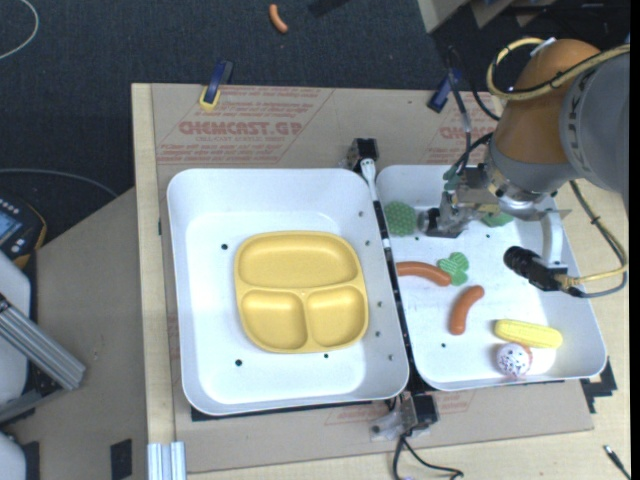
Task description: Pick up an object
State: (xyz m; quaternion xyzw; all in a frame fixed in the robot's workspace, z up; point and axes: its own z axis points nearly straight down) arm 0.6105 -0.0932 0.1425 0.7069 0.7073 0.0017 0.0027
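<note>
Right bin point(590, 343): two sausages point(424, 273) point(465, 309), corn point(527, 334), ball point(514, 361), green toys point(401, 218). Left bin point(190, 268): yellow tray point(299, 290). Gripper point(447, 218) low at right bin's far end; grip state: cannot tell.

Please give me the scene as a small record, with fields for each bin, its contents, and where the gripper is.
left bin: shallow white bin holding a yellow plastic three-compartment plate
right bin: shallow white bin
right bin contents: two orange toy sausages, green toy broccoli, flat green piece, yellow toy corn cob, white speckled ball
gripper: two-finger gripper low over the right bin's far end, beside the flat green piece
grasp: cannot tell
</note>
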